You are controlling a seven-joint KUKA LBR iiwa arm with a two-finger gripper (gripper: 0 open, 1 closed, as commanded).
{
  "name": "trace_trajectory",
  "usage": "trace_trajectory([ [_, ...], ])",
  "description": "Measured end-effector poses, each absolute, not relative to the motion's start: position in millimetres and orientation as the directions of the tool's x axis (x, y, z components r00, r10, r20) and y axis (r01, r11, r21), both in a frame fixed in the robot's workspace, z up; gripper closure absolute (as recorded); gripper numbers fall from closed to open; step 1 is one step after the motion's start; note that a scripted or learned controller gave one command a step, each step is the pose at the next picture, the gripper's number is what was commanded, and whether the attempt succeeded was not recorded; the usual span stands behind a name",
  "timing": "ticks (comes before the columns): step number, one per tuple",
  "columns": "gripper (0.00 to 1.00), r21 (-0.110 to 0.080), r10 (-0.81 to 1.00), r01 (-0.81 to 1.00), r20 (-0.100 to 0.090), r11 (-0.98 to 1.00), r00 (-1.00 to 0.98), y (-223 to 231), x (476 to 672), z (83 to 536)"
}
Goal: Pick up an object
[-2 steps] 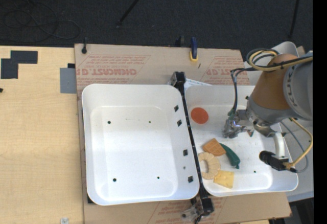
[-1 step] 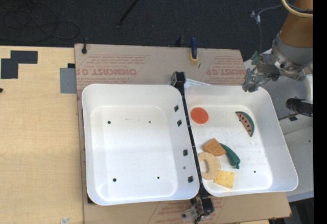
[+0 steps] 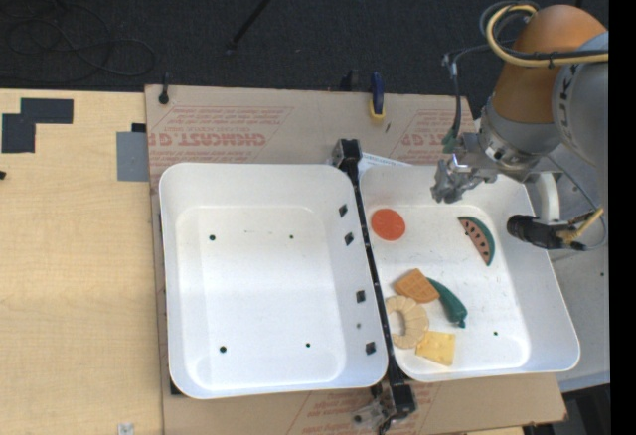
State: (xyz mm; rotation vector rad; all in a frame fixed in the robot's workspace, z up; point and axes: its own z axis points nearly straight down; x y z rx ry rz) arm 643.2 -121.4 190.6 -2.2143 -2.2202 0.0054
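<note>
Desk (image 3: 70, 254) of pale wood, with a cardboard sheet (image 3: 248, 130) laid over its right part. Two shallow white bins sit side by side on the cardboard, touching along a black clipped seam.

Left bin (image 3: 184, 224): white floor with a few small dark dots, nothing else seen on it.

Right bin (image 3: 542, 324): holds all the loose things.
- Round orange-red disc (image 3: 388, 223), near the seam, upper part of the bin, lying flat.
- Watermelon slice (image 3: 478, 238), red with green rind, toward the right side, apart from the disc.
- Orange-brown wedge (image 3: 416, 285), mid-bin, lower than the disc.
- Green pod-like piece (image 3: 450, 303), just beside the wedge on its right, appears to touch it.
- Pale ring-shaped piece (image 3: 405, 321), below the wedge, overlapping its lower edge.
- Yellow cheese-like block (image 3: 436, 348), just beside the ring, lowest of the group.

Arm enters from the right, grey with an orange band. Gripper (image 3: 449, 187) is over the upper edge of the right bin, above and to the right of the disc, well apart from the lower cluster. Its tips are small and dark against the bin rim; how far apart they stand cannot be told. Nothing is seen between them.

A blue clamp (image 3: 377, 95) sits at the far edge of the cardboard.
</note>
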Motion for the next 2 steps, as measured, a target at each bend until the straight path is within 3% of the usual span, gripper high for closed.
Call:
trace_trajectory([
  [1,1.00,-0.005,1.000,1.000,0.001,-0.001,0.001,-129.0,606.8,82.0],
  [2,0.00,-0.003,1.000,1.000,0.000,-0.001,0.001,-129.6,608.8,87.5],
])
